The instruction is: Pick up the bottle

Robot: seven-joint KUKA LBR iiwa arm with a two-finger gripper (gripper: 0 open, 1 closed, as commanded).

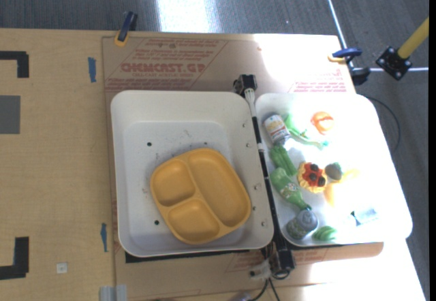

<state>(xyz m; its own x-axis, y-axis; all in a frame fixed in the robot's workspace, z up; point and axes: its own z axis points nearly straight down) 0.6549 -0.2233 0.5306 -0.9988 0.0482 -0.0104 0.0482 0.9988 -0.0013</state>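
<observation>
The right bin [381, 156] holds the bottles among other small items. A small bottle with a white label [275, 129] lies near the bin's far left corner. A green bottle [289, 186] lies along the left wall, below a green piece [280, 156]. A clear bottle with a grey top [302, 223] rests at the near left corner, touching the green bottle's lower end.
A yellow divided plate [199, 195] sits in the left bin [136, 122]. The right bin also holds an orange piece [321, 120], a red and yellow toy [313, 175], a small green item [326, 231] and a pale blue scrap [364, 216]. Clamps [345, 56] hold the cardboard sheet.
</observation>
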